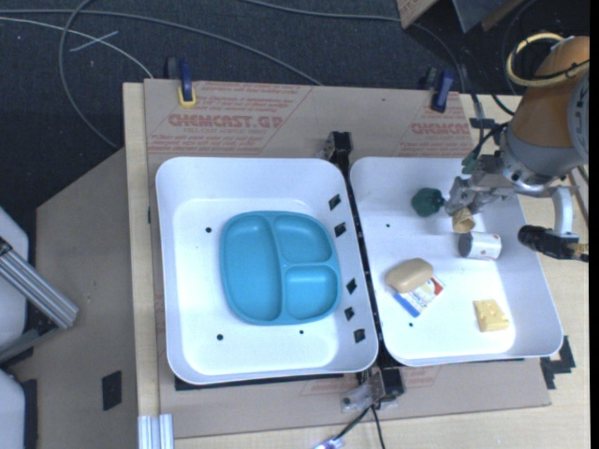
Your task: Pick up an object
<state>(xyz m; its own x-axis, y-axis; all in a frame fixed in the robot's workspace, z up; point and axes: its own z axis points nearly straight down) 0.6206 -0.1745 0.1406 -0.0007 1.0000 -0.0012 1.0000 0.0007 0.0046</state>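
Nearest the camera, the left bin (178,251) carries a blue plate (279,266), smooth moulded plastic, rounded corners, three compartments, sitting flat in the middle. Nothing on it.

Across the divider, the right bin (533,340) has the pickings. At the near edge, a yellow block (490,314), small, pitted like sponge or cheese, lying alone. To its left a tan lump (410,274), rounded, matte like a bread roll, resting on a flat packet (421,296) printed red, white and blue. Those two touch, so grabbing one could drag the other.

Further back, a white cylinder (482,246) on its side, smooth, dark at the left end. It will roll if nudged. Just behind it, a small tan piece (461,220), and left of that a dark green ball (428,201), rounded, dull surface.

And here's the gripper (468,199), down low at the far side of the right bin, right over that tan piece, green ball just beside. Metal parts crowd together there and I cannot tell how it is set, nor whether anything is caught in it.

The risks, as I judge them: the tan piece, the cylinder and the ball sit close, so a descent slightly off could knock the cylinder rolling or shove the ball toward the bin wall. The tan piece is small and may slip out or simply be missed. The arm (547,110), grey with its orange band, comes in from the right over the bin rim, where cables hang close by.
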